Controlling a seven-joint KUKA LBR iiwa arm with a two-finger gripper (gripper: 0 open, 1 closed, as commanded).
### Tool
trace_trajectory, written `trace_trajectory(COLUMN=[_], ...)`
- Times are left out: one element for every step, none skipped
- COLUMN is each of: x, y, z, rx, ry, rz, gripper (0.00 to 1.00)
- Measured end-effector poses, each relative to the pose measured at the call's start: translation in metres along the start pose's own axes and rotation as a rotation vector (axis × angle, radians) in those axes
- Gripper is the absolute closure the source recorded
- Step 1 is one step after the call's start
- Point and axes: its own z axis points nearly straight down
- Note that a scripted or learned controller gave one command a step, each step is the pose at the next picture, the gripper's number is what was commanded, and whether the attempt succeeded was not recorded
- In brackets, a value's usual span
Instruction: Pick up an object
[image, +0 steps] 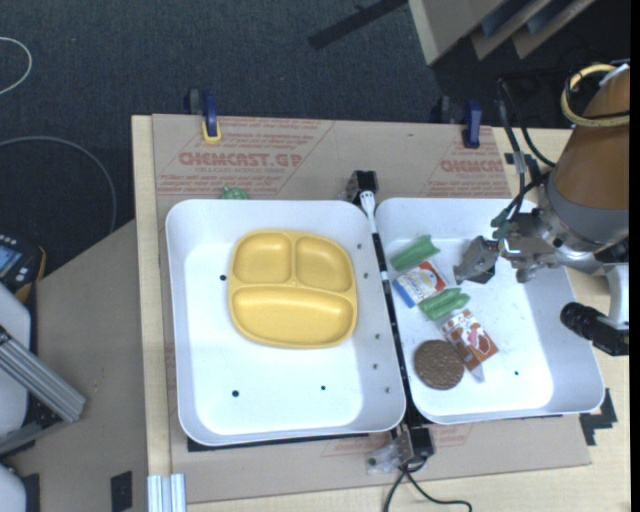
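Currently, my jaws (478, 262) hover over the right bin (540, 395), near its far edge; I cannot tell how they are set. Nothing is visible between them. The candidate objects lie toward that bin's left side: a green packet (413, 252), a red, white and blue packet (419, 282), a second green packet (445, 302), a red snack packet (470, 340) and a round brown cookie (439, 364). A yellow divided plate (293, 288) occupies the left bin (200, 400).

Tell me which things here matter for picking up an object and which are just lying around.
For the job: tool, green packets, blue-and-white packet, red snack packet, brown disc, right bin.
Just lying about: yellow divided plate, left bin, blue clamps.
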Motion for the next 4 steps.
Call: trace_trajectory(x=[-0.029,-0.023,-0.010,-0.017], y=[-0.003,0.037,-0.031,0.034], z=[0.151,0.160,0.160,0.159], rx=[0.001,-0.003,0.006,-0.004], ry=[0.001,-0.001,0.002,-0.002], rz=[0.003,-0.002,0.002,-0.002], gripper=[0.00,0.00,0.00,0.00])
